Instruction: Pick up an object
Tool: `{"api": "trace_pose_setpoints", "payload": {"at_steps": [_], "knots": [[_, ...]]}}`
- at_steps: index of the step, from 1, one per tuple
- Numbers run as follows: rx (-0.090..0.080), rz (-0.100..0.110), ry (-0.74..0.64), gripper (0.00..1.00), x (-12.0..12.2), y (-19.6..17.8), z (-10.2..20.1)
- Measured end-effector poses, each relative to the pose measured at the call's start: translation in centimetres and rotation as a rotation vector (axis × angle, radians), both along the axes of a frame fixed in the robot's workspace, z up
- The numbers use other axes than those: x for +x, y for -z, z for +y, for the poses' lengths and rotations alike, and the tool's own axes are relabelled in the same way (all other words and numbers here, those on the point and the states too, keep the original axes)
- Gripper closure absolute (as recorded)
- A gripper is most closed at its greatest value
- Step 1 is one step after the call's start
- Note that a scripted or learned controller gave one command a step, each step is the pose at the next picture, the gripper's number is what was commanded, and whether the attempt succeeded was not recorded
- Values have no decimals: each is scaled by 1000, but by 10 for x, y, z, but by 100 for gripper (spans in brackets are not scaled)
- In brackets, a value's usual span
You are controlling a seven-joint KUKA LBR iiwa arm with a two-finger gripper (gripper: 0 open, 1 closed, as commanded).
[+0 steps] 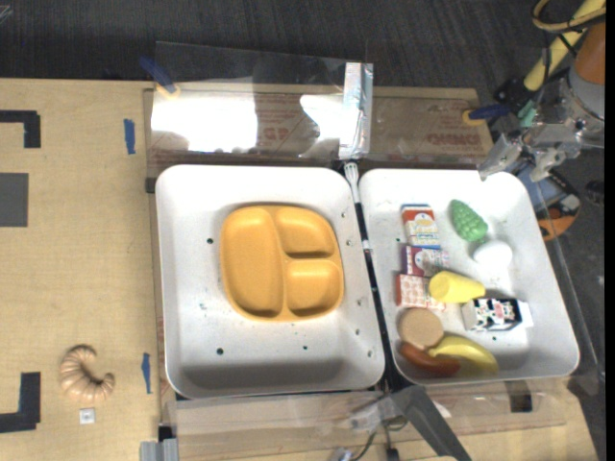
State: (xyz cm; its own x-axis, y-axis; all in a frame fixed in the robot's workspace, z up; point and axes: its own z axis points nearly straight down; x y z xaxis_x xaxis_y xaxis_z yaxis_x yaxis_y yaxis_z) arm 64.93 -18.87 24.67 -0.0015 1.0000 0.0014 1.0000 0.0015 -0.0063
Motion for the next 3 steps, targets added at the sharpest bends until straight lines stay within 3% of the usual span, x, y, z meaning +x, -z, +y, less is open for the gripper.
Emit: {"api": "trace_pose_setpoints", "payload": {"at_steps": [1,2,3], "knots": [[-1,8,337,0,-4,88,-19],[-2,8,333,100,-3,79,-18],[-2,9,332,0,-3,79,-18]]}}
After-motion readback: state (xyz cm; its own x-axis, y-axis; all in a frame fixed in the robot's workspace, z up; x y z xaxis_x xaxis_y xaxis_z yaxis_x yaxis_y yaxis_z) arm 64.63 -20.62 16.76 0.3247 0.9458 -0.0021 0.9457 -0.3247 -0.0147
